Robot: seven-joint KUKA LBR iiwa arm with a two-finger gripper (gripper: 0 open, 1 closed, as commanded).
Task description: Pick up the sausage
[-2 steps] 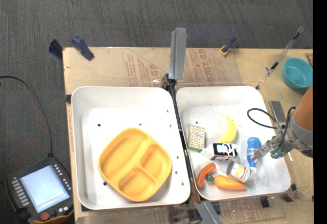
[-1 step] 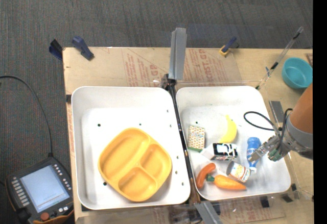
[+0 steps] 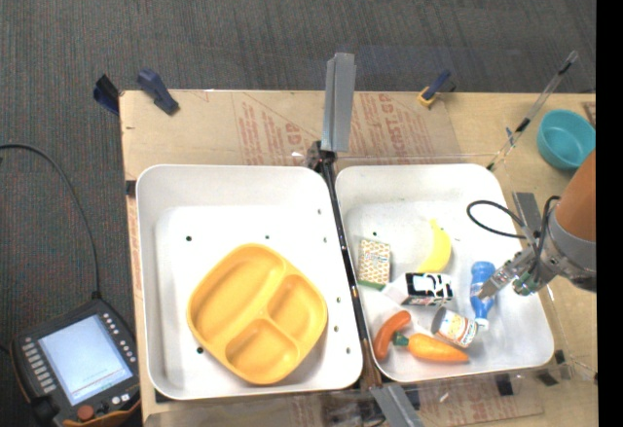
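The sausage (image 3: 390, 333), a short reddish-brown curved piece, lies near the front left corner of the right bin (image 3: 409, 184). An orange carrot (image 3: 438, 348) touches it on its right. My gripper (image 3: 504, 277) reaches in from the right over the right side of that bin, right beside a blue bottle (image 3: 482, 285). It is well to the right of the sausage and slightly farther back. Nothing shows in its grasp.
The right bin also holds a banana (image 3: 440, 245), a small cracker box (image 3: 374, 261), a black-and-white pack (image 3: 428, 287) and a small jar (image 3: 458, 326). A yellow divided plate (image 3: 258, 313) lies in the left bin (image 3: 165, 221). A teal bowl (image 3: 567, 138) sits at the far right.
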